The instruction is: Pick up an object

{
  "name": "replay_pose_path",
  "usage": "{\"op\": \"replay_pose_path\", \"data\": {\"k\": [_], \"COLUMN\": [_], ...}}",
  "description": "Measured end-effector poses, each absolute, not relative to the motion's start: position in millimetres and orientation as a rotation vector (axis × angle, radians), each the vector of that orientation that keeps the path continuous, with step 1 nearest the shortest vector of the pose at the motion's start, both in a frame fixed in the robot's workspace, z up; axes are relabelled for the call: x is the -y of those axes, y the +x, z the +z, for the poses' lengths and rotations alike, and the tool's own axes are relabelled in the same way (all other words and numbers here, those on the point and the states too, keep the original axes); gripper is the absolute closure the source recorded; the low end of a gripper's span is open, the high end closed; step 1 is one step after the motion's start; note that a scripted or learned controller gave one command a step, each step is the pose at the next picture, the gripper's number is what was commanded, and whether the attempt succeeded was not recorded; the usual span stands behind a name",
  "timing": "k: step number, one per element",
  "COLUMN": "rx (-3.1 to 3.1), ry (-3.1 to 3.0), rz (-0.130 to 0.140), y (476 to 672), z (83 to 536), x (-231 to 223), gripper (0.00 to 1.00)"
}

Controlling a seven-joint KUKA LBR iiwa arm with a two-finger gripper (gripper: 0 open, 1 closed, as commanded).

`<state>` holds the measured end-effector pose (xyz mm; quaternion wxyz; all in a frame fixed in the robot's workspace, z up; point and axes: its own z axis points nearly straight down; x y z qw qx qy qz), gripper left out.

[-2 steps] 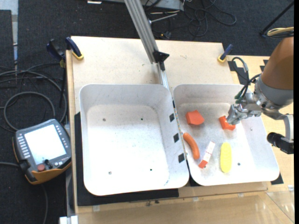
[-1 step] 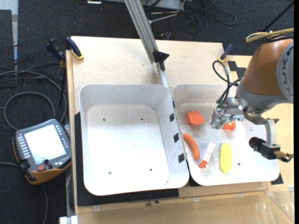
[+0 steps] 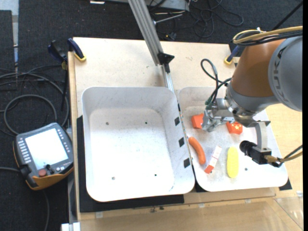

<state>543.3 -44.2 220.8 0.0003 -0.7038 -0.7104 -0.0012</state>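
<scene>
Camera view: end effector (image 3: 210,122) grip unclear, beside orange block (image 3: 197,121); yellow banana (image 3: 232,162) lengthwise near-vertical.

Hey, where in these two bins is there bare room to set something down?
The left bin is open floor from wall to wall. The right bin is crowded: the end effector hangs by an orange block and a red piece, with the orange sausage, marker and yellow banana below. Its near right corner past the banana is bare.
</scene>
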Motion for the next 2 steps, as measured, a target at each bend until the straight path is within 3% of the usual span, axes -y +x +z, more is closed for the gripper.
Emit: {"op": "replay_pose_path", "data": {"k": [2], "rx": [2.229], "ry": [-2.209], "rz": [0.001], "y": [516.6], "z": [227.2], "x": [-64.2], "gripper": [1.00]}}
